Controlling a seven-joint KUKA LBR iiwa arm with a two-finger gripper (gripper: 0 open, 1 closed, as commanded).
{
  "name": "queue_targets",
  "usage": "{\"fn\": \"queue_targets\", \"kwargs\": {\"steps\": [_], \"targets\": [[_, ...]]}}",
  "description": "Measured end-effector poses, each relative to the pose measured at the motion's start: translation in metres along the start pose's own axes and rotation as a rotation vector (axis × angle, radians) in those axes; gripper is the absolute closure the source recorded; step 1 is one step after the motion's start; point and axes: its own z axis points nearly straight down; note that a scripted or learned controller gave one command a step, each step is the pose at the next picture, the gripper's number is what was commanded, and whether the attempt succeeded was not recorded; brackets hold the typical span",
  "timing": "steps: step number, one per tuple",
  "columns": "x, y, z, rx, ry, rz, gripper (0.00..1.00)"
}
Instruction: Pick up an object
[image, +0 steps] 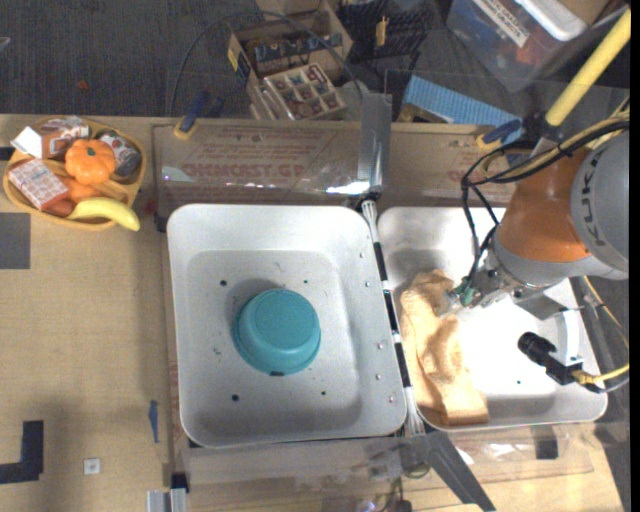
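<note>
A teal upturned bowl (278, 330) sits in the middle of the left bin (200, 240). In the right bin (420, 225), a tan, bread-like soft object (440, 350) lies along the left wall, reaching from mid-bin to the front corner. My gripper (462, 296) is low over the right bin, right at the upper end of the tan object. The grey arm with its orange band (540, 225) comes in from the right above it. How the gripper stands against the tan object is too small to make out.
A black cylindrical part with a yellow cable (545, 355) hangs over the right bin's right side. A basket of toy fruit and boxes (75, 170) stands at the bench's far left. Clear plastic sheeting (270, 160) lies behind the bins.
</note>
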Motion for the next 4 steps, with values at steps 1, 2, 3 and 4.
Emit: {"fn": "queue_targets", "kwargs": {"steps": [1, 2, 3, 4], "targets": [[0.0, 0.0, 0.0, 0.0, 0.0, 0.001, 0.0], [0.003, -0.006, 0.011, 0.005, 0.001, -0.02, 0.0], [-0.023, -0.041, -0.026, 0.016, 0.002, 0.335, 0.0], [0.012, -0.029, 0.01, 0.006, -0.001, 0.245, 0.0]]}}
